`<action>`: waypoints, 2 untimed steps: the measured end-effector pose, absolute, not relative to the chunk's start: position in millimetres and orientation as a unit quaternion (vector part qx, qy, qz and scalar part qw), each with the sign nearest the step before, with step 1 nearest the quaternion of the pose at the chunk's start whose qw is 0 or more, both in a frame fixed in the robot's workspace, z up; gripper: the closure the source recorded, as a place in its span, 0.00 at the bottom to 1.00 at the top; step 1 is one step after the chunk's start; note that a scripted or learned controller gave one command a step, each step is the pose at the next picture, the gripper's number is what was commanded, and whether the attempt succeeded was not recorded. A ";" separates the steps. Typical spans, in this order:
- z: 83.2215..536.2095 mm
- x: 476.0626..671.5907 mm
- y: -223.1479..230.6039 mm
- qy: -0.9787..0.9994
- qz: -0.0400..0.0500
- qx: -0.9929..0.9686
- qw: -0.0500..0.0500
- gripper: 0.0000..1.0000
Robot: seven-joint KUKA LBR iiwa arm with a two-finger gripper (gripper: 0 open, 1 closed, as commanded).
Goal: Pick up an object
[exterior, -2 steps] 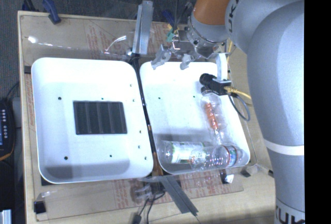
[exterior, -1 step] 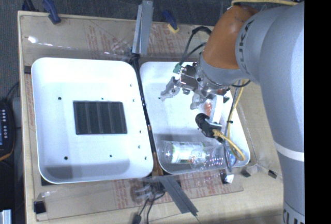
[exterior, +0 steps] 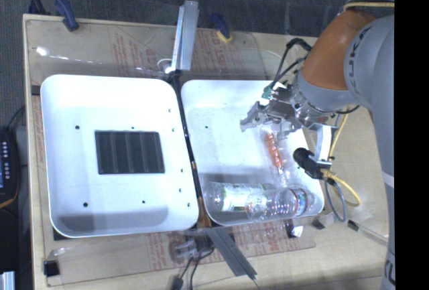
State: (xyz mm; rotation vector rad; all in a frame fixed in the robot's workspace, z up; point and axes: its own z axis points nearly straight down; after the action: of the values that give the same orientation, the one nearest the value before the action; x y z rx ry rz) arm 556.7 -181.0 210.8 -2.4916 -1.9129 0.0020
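In the right bin [exterior: 208,148] a clear plastic bottle [exterior: 261,200] with a green-and-white label lies on its side along the front wall. A clear packet with orange contents [exterior: 275,151] stretches from the bottle up toward the gripper [exterior: 268,118]. The gripper hovers over the back right part of this bin, right at the packet's upper end. Whether it touches the packet is unclear from this angle. The grey arm with its orange band [exterior: 335,47] comes in from the right.
The left bin [exterior: 67,148] holds a dark ribbed rectangular pad [exterior: 129,152] in its middle. A metal bar [exterior: 184,34] stands behind the seam between the bins. Blue clamps [exterior: 67,13] hold the bench's back edge. Cables [exterior: 338,191] hang beside the right bin.
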 end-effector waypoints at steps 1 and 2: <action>152.5 519.2 -157.3 -0.721 0.001 -0.693 0.002 0.00; 192.3 476.9 -201.9 -0.700 0.000 -0.714 0.000 0.00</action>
State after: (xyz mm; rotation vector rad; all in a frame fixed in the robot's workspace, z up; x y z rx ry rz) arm 476.9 -201.9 192.3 -2.2426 -2.2006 0.0009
